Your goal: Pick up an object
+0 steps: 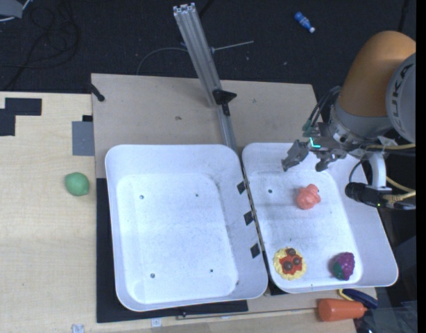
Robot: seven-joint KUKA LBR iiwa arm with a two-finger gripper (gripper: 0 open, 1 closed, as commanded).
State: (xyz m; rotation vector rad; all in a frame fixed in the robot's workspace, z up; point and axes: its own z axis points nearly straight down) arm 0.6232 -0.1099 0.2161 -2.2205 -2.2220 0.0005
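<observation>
Counting from my near edge: one orange carrot-shaped toy (341, 309) lying on the bench just outside the right bin's near rim, out of play as I read it.
Right bin, near edge: I've got one yellow disc with red dots (290, 263) towards the near-left corner and one purple berry-like lump (343, 265) towards the near-right corner, the two apart from each other.
Right bin, middle: one pink-orange lump (307, 196), sitting alone, well clear of both near pieces. That's my likeliest target.
Tool: gripper (311, 159) hangs over the far part of the right bin (272, 175), its two dark fingers spread apart with nothing between them.
Step in hand: I'd call this the approach. Nothing is lifted and the fingers are not yet down on anything.
Next move: I judge it needs a short shift towards the near edge to centre over the pink-orange lump, then a straight drop with the fingers kept wide, then a close.
Risk: the lump looks rounded, so I'd expect it to squirt out if I close off-centre.
Left bin (123, 165): one bin, bare white floor, nothing for me there.
Left of the bins: one green ball (77, 184) resting on the pale wood tabletop, well outside both bins.
Tally: two bins, three objects in the right one, two strays outside.
</observation>
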